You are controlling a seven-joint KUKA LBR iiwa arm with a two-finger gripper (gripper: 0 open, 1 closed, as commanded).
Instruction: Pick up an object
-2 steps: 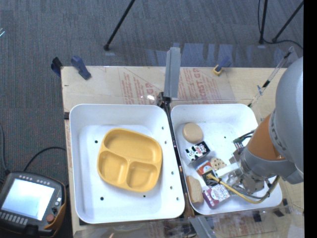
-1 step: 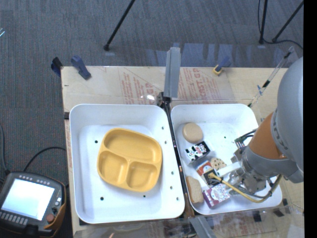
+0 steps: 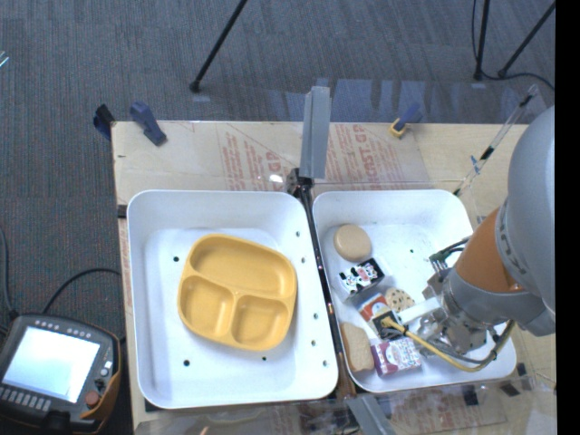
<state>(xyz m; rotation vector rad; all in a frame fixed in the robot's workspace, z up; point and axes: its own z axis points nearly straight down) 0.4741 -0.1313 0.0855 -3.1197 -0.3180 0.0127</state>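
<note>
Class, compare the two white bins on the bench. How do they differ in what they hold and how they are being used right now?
The left bin holds a single yellow divided plate; the right bin holds several small items, including a round tan piece and a maroon packet. The arm reaches over the right bin, not the left bin. Both are shallow, white and side by side.
</note>
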